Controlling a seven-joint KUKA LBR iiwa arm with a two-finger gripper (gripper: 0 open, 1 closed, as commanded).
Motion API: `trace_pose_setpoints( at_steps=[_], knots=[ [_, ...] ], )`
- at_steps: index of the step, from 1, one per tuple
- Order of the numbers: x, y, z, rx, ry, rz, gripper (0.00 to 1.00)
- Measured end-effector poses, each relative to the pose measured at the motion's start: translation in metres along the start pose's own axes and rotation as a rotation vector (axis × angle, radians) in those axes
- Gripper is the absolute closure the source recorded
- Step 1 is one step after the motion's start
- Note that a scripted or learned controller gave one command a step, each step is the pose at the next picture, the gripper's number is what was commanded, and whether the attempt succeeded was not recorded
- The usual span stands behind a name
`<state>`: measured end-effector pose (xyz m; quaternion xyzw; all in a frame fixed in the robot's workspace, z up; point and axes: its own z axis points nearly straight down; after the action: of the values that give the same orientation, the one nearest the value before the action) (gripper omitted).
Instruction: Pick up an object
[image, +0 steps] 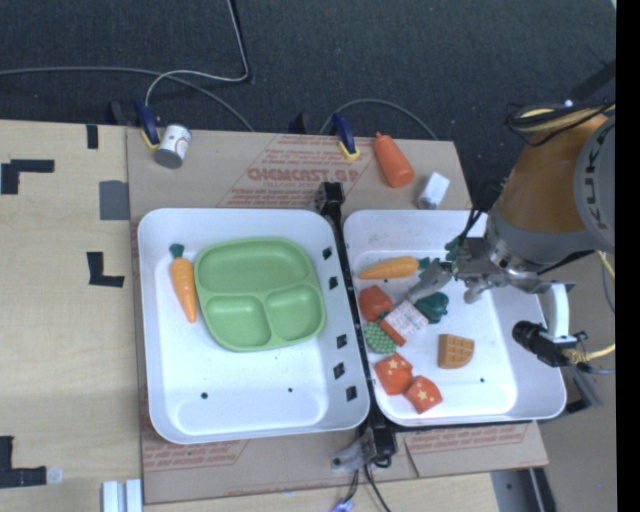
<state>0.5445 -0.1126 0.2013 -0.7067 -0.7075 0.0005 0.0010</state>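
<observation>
Right bin (500, 400), contents, far to near: an orange carrot-shaped piece (388, 267) lying crosswise by the far left; a red block (375, 301) just near of it; a white packet with red print (405, 321), tilted; a dark green piece (432, 305) touching the packet's right end; a green patterned piece (379, 338) against the left wall; a waffle-brown piece (455, 351) standing apart toward the middle; two red-orange pieces (393, 373) and (424, 393) at the near left.

Left bin (160, 380): a green divided plate (260, 293) and, beside its left edge, a second carrot (183, 285).

On the counter (60, 330) beyond the bins: an orange bottle-shaped toy (393, 161), a small white cube (434, 189), a small can (173, 145).

Gripper (437, 279): low over the right bin, reaching in from the right, its jaws pointing left toward the cluster of carrot piece, packet and dark green piece. How far the jaws stand apart cannot be told, and no item is seen between them.

Task item: none named; any piece qualifies. The likeliest target, by my reading, is the dark green piece or the packet, both directly under the tips.

Handling note: the cluster is crowded, with pieces touching, so a closure there risks pinching two items or skidding off the flat packet. A clean grasp would centre on one piece, straddle its narrow side, descend fully before closing, and lift straight up. The waffle-brown piece, standing clear, looks the easier pick.
</observation>
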Motion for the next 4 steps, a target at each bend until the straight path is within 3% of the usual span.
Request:
trace_pose_setpoints(
  at_steps=[1, 2, 3, 4],
  knots=[
    [-0.001, 0.03, 0.086, -0.014, -0.012, 0.006, 0.0],
    [0.017, 0.099, 0.115, -0.005, -0.002, -0.001, 0.0],
    [0.016, 0.122, 0.116, 0.014, 0.001, -0.001, 0.0],
    [0.0, 0.122, 0.116, 0.013, 0.005, -0.001, 0.0]
  ],
)
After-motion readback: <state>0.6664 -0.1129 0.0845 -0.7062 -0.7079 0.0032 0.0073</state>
